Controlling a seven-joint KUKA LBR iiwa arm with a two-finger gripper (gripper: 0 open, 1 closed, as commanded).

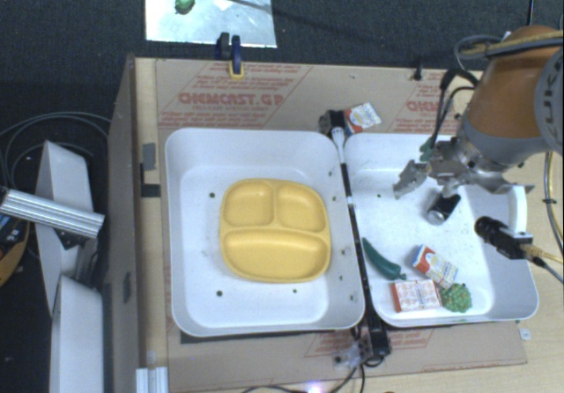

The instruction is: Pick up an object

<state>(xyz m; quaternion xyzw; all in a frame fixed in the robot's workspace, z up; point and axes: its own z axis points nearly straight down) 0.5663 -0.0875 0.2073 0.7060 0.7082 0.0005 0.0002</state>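
Red carton at near rim, well apart from gripper.

Grey arm, orange band

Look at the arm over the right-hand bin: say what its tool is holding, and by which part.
It cannot be told. The tool hangs over the right bin, apart from the green pepper, the small cartons and the broccoli lying nearer the front.

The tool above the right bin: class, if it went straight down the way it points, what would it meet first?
Probably the bare floor of the right bin. The tool hangs over the upper part of it, apart from the green pepper and small cartons nearer the front; depth is uncertain.
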